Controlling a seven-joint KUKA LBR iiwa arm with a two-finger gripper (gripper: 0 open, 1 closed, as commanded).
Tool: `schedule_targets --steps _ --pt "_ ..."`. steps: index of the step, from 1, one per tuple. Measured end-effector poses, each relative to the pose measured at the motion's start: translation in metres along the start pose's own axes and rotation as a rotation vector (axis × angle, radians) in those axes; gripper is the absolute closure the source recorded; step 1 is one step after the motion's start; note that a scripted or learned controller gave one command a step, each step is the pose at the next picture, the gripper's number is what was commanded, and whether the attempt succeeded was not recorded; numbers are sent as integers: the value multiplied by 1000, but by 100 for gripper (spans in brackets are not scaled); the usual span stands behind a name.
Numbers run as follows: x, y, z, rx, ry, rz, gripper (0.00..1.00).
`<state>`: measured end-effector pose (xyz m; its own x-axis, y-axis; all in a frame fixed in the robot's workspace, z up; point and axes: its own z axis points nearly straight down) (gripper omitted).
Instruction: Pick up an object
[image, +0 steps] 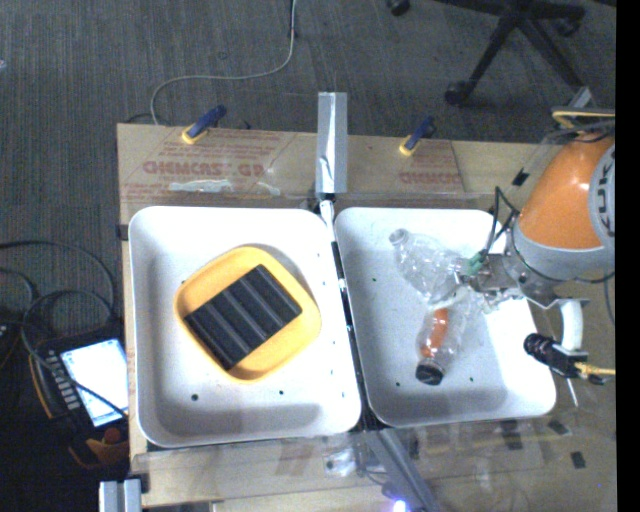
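A crumpled clear plastic bottle (425, 262) lies in the right bin (390, 385), toward its back. Just in front of it lies a second clear bottle with orange liquid and a black cap (436, 343), pointing toward the bin's front. A yellow tray with a black ribbed insert (248, 311) rests in the left bin (165, 400). My gripper (478, 278) hangs over the right side of the right bin, beside the crumpled bottle, under the arm's orange band (565, 205). Its tip is small and partly hidden by the wrist.
A metal post (331, 140) stands behind the seam between the bins. Two blue-and-yellow clamps (203, 124) hold the cardboard at the back. A tablet (90, 375) and cables lie on the floor to the left.
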<state>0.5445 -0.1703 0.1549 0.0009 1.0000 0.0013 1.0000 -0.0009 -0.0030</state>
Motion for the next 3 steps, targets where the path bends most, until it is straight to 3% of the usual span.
schedule_targets --steps 1,2,3 --pt "14 -5 47 -12 -4 -89 0" --pt "16 -19 49 -12 -2 -39 0" --pt "61 6 55 -33 -15 -146 0"
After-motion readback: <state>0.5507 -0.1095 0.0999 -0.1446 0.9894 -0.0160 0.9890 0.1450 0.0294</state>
